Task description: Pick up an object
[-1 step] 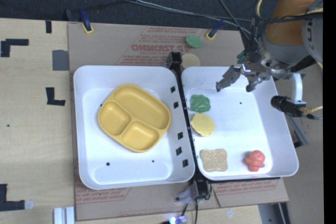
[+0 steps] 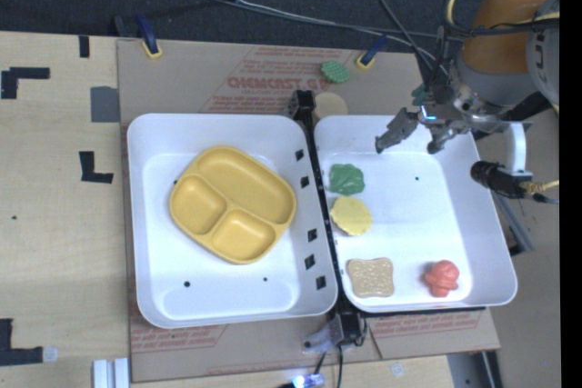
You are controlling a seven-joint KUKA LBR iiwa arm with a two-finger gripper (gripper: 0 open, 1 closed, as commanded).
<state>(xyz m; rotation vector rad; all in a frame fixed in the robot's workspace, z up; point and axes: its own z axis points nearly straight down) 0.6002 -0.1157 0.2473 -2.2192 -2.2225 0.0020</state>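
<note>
My gripper (image 2: 416, 137) hangs open above the far edge of the right bin (image 2: 473, 223), its two dark fingers spread apart with nothing between them. Well in front of it, along the bin's left side, lie a green leafy piece (image 2: 346, 179) and a yellow round piece (image 2: 351, 216). At the near side rest a tan bread-like square (image 2: 370, 277) and a red lumpy object (image 2: 441, 277).
The left bin (image 2: 150, 195) holds a yellow divided tray (image 2: 233, 203). A small green item (image 2: 335, 71) lies on the cardboard behind the bins. Cables run across the dark floor beyond. A black clamp (image 2: 303, 103) sits at the divider's far end.
</note>
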